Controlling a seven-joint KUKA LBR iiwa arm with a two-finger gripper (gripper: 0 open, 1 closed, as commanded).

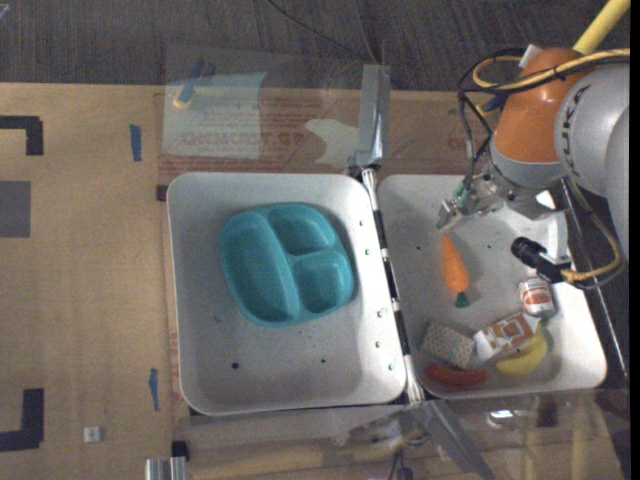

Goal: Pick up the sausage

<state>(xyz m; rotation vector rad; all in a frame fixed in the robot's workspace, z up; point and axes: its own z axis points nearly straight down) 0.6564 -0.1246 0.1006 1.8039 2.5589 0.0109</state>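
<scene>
Robot lab, taped bench (pixel 80 298), loose cables (pixel 300 8)

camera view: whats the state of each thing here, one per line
sausage: lying in right bin, untouched
carrot: lying flat, below the claw
banana: lying in right bin's corner
teal plate: upright in left bin, nothing on it
claw: above right bin, holding nothing visible
</scene>
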